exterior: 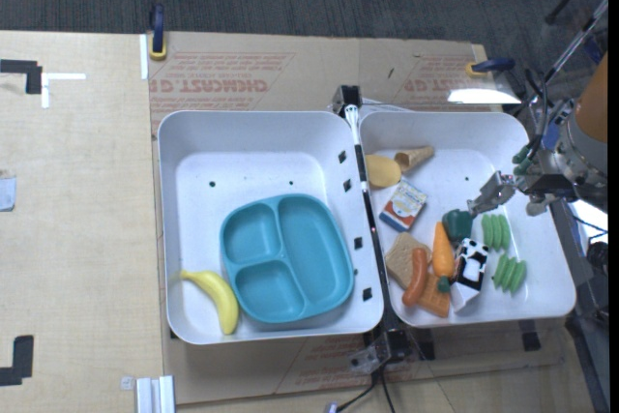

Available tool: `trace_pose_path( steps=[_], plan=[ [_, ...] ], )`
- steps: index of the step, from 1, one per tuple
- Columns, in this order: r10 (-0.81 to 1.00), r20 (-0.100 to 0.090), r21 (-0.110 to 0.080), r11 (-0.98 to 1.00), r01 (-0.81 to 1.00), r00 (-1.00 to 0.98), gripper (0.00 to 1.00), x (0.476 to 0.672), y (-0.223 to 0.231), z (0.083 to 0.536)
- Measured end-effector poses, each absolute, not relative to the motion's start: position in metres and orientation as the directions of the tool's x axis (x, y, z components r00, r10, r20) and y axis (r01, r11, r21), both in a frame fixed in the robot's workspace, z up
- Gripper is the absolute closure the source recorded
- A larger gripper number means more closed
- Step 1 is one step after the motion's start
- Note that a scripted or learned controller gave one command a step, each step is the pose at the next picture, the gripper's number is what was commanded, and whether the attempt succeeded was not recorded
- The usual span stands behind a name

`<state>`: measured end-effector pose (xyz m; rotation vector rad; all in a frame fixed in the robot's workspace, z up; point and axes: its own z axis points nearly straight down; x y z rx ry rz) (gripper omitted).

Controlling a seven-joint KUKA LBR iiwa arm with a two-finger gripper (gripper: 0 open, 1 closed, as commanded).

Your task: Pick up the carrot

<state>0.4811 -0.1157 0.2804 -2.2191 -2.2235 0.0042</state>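
The carrot (442, 251) lies in the right bin (542, 309), near the middle of its front half. It is orange and stands almost straight up and down in the picture. It is packed in with other toy food. A slice of bread (399, 257) and a sausage (418, 273) lie just to its left. A black and white toy (472, 264) is on its right, and a dark green thing (457, 225) touches its top end. Farther right are green pea pods (502, 251).

The gripper (493, 193) is above the right bin, up and to the right of the carrot. It comes in from the right side. I cannot tell if it is spread or pressed together, because it is small and grey against the white bin. Nothing can be seen in it.

So the job looks like it has not been done yet. The carrot rests on the bin floor. The gripper is close but not on it. I think what is left is to move over the carrot, go down, grab it, and lift it.

The left bin (174, 208) has a blue plate (285, 256) and a banana (217, 296).
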Motion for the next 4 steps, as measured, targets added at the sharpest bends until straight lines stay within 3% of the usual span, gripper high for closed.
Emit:
trace_pose_path(
  steps=[1, 2, 3, 4],
  plan=[
    [1.0, 0.0, -0.002, -0.021, 1.0, 0.021, 0.0, 0.478, -0.109, 0.136],
    [0.996, -0.001, 0.006, -0.085, 0.996, 0.085, 0.0, 0.515, -0.104, 0.094],
    [0.996, 0.0, 0.007, -0.09, 0.996, 0.09, 1.0, 0.516, -0.104, 0.103],
    [0.978, -0.003, 0.0, -0.21, 0.978, 0.21, 1.0, 0.526, -0.071, 0.233]
  ],
)
